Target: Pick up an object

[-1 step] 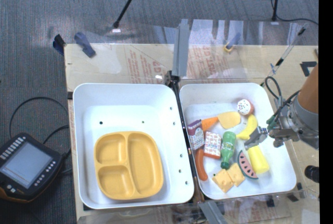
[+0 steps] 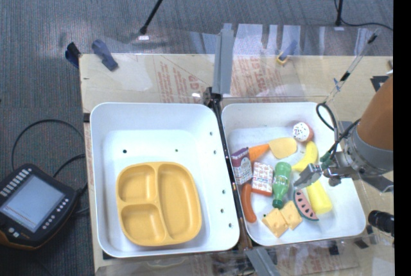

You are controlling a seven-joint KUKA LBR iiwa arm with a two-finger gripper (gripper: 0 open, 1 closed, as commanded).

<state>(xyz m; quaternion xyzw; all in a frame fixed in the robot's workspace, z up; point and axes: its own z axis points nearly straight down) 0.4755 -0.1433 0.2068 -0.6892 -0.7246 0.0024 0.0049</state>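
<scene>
The gripper (image 2: 313, 173) hovered, fingers spread and empty, just above the toy banana (image 2: 309, 157); it needed lowering and closing.

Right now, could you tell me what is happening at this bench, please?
A robot arm reaches in from the right over the right bin, which holds a pile of toy food. Its claw hangs low among the toys, beside a banana and a green bottle, just above a watermelon slice. Nothing shows between its fingers yet. The left bin holds a yellow divided plate, untouched.
</scene>
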